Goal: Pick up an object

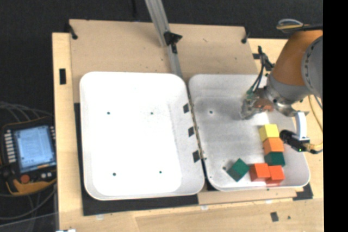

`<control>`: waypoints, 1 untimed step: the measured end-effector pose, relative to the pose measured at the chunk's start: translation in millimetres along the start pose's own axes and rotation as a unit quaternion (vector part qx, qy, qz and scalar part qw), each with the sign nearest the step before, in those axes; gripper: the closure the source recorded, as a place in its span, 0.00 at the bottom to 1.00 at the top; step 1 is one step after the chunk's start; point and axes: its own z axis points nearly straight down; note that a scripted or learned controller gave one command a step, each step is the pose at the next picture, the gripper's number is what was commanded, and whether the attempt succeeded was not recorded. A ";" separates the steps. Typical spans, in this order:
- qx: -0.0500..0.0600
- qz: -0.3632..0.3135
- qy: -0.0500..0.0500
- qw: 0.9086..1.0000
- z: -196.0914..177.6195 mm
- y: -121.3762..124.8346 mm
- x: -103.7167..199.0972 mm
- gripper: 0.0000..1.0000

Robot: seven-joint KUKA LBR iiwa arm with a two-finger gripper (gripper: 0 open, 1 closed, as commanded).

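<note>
On my screen the grey arm with its orange band (296, 60) reaches in from the right and hangs over the right-hand shallow white bin (217, 117). Its two-finger gripper (251, 108) sits low over the bin's upper middle, above bare floor, and the view is too blurred for me to tell how it stands. I see nothing held in it.

The objects are all gathered in the lower right part of that bin. A small yellow block (268, 132) lies just below and to the right of the gripper, close but apart from it. Directly beneath the yellow one is an orange block (273, 145), touching it, and beneath that a dark green block (275, 158), so the three form a short column along the bin's right side. Lower still, near the front rim, two orange-red blocks (266, 172) lie side by side; I cannot make out whether they touch the green block above. To their left a second green block (237, 169) sits turned at an angle, just beside them.

The left-hand shallow white bin (136, 133) lies alongside, the two rims meeting at the middle. A slanted metal pole (155, 5) rises from the bench (119, 46) behind the bins, and a handheld control pendant with a lit screen (31, 150) rests off the bench at the far left.
</note>
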 end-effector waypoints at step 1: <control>0.000 -0.002 0.001 1.000 -65.3 1.6 -1.8 1.00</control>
